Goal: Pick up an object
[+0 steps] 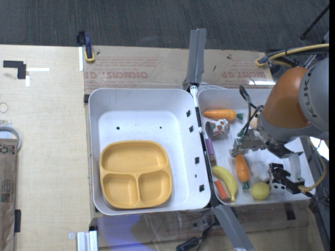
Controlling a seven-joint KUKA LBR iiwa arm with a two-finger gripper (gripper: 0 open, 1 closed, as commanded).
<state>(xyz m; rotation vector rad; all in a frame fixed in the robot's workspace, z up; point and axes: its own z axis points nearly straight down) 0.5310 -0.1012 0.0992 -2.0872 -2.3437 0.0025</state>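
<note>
We see the gripper low in the right bin, poised above 1 small carrot (likely target); grip state indiscernible.

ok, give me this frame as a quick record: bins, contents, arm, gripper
left bin: holds a yellow divided tray
right bin: holds toy food
items in right bin: carrot near the far wall; small can; second carrot; banana; lemon
arm: reaches over the right bin from the right
gripper: low over the second carrot; grasp cannot be confirmed
</note>
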